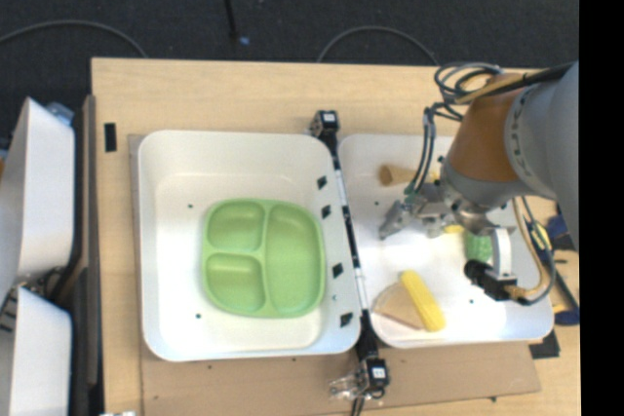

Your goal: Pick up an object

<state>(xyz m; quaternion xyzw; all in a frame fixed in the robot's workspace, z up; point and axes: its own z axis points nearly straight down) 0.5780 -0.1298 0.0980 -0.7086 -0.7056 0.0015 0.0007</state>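
Nothing lifted yet: the gripper [402,214] hangs low in the right bin [363,172], jaws parted and bare, with the yellow corn [422,299] lying untouched near that bin's front edge.

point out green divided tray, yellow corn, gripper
green divided tray [263,257]: camera view, on its central ridge, in the left bin.
yellow corn [423,299]: camera view, mid-length of the cob, right bin.
gripper [395,221]: camera view, at the fingertips.
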